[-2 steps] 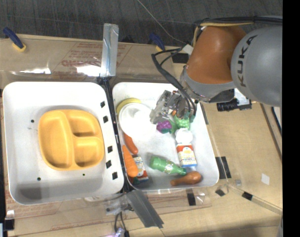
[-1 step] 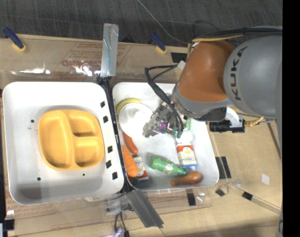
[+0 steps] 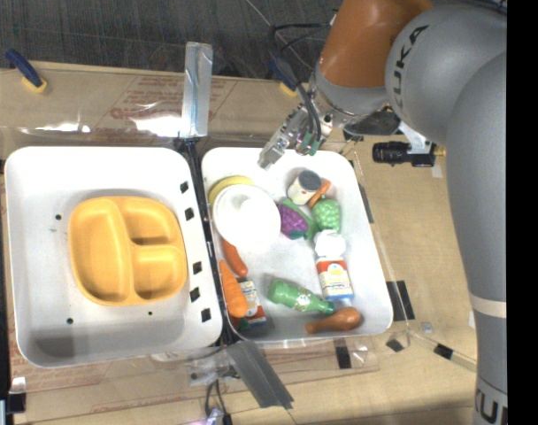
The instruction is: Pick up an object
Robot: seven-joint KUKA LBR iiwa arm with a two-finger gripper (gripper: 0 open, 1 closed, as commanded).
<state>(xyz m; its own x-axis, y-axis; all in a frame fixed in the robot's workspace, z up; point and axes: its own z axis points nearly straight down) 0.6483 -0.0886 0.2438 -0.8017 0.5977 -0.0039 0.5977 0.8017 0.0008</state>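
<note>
My pincer (image 3: 291,140) hangs above the far rim of the right bin (image 3: 375,264), over its back edge and not down among the things. Whether it stands wide or narrow I cannot tell; nothing can be seen caught in it.

The things I may choose from are all heaped in the right bin. A white bowl (image 3: 247,218) lies upturned at the back left, with a yellow lid (image 3: 226,184) peeping out behind it. To its right sit purple grapes (image 3: 295,220), a green vegetable (image 3: 327,214) and a small cup (image 3: 306,185), all pressed close together near the back. A white bottle (image 3: 333,268) with a red cap lies along the right side. A green bottle (image 3: 297,297) lies on its side toward the front. A drumstick (image 3: 337,320) rests in the front corner. A carrot (image 3: 235,292) lies along the left wall. I judge the crowding is why I am held high: I need a gap before going down, and the bottles lying apart at the front look the easier pick.

The left bin (image 3: 30,237) holds a yellow divided tray (image 3: 127,248), flat in the middle, well away from my reach.

Writing: the letters "KUKA" run down my arm (image 3: 446,69). The white bottle has a label, perhaps with a picture on it, but it is too small to read. The cardboard (image 3: 145,91) behind the bins bears faint red print that I cannot make out.
</note>
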